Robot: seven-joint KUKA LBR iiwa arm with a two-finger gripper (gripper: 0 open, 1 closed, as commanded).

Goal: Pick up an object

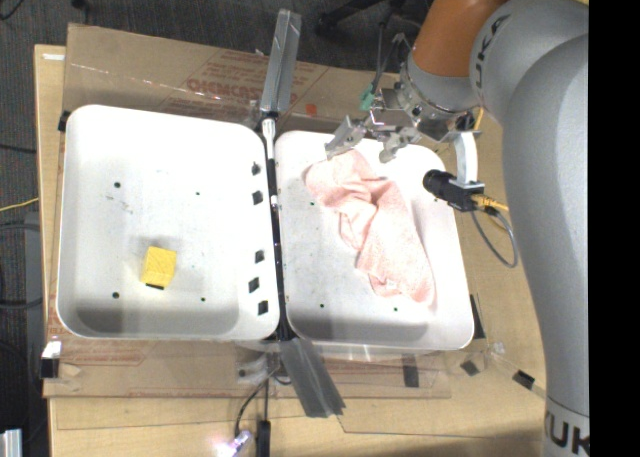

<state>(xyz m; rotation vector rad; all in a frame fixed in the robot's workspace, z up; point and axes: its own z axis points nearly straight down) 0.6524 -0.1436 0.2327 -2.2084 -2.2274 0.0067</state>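
the pink cloth (380, 225) lies crumpled in the right bin (455, 320), and at its 12 o'clock edge the gripper (366, 145) hovers with fingers spread wide, holding nothing, so it may pinch only a thin fold that slips out.

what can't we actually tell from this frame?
- End effector, camera view: its fingers spread above the pink cloth's top edge; contact with the cloth is too small to judge.
- Pink cloth: its folds hide whatever lies beneath it in the right bin.
- Yellow block in the left bin: too small to tell material.
- Arm: cut off by the top and bottom edges.
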